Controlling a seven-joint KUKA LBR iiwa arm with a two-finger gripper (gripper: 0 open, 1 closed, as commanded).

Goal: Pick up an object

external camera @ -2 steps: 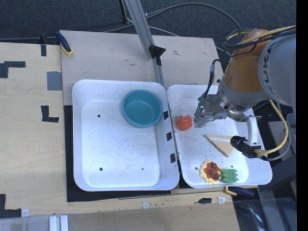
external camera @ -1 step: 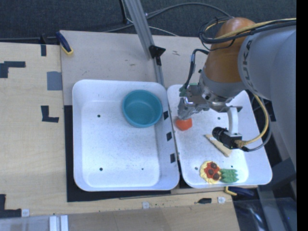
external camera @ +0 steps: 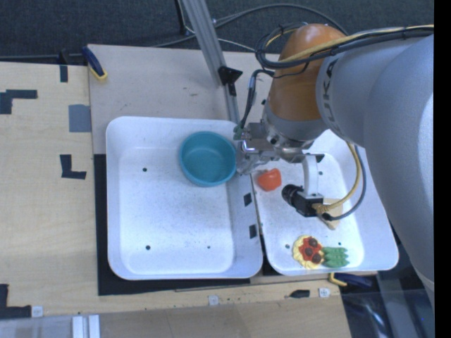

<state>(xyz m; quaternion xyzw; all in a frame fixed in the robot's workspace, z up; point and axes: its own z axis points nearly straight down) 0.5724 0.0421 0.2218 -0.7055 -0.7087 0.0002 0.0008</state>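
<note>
While the arm hangs over the dividing wall between the two bins, its gripper (external camera: 255,162) sits low at the far left corner of the right bin (external camera: 373,248), and whether it is parted or pressed together cannot be told, since the wrist covers it. Nothing can be seen held there. The nearest candidate is the small orange-red object (external camera: 268,180), lying in the right bin just beside the gripper, toward the near side and slightly right of it. It looks roundish, with no clear long axis, so approach angle should matter little. The blue bowl (external camera: 207,158) stands at the far right of the left bin (external camera: 134,210), just left of the gripper across the wall; its rim may offer a grip too. A yellow and red toy (external camera: 309,251) with a green piece (external camera: 336,257) beside it lies at the near edge of the right bin, well apart. Judging from this, a short shift toward the near side would bring the gripper over the orange-red object.
</note>
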